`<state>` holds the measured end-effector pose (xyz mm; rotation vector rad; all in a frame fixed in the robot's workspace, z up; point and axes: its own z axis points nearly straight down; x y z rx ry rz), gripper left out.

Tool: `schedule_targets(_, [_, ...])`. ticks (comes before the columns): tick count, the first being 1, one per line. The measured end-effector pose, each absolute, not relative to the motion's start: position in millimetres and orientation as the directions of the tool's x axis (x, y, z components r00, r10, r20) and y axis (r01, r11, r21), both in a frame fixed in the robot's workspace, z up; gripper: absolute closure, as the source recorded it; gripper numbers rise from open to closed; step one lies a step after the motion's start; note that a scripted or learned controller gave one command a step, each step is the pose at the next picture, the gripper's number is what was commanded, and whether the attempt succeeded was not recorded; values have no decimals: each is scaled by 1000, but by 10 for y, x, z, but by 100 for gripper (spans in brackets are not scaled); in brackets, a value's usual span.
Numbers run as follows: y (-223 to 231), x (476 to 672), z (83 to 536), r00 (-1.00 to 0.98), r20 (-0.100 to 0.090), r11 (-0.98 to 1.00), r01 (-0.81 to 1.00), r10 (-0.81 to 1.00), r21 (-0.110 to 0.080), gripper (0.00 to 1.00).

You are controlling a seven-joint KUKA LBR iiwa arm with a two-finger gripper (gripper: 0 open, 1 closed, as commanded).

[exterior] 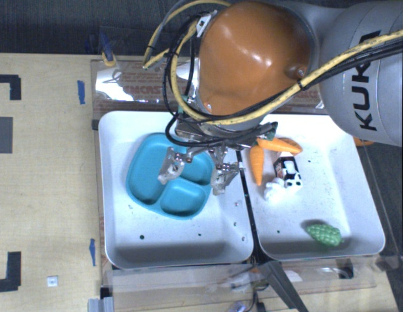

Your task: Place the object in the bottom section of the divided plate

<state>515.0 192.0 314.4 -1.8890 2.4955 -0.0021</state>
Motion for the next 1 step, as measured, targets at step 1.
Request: schedule_targets(1, [1918, 5142, 3122, -272, -6, 272, -962, -962, -4, 0])
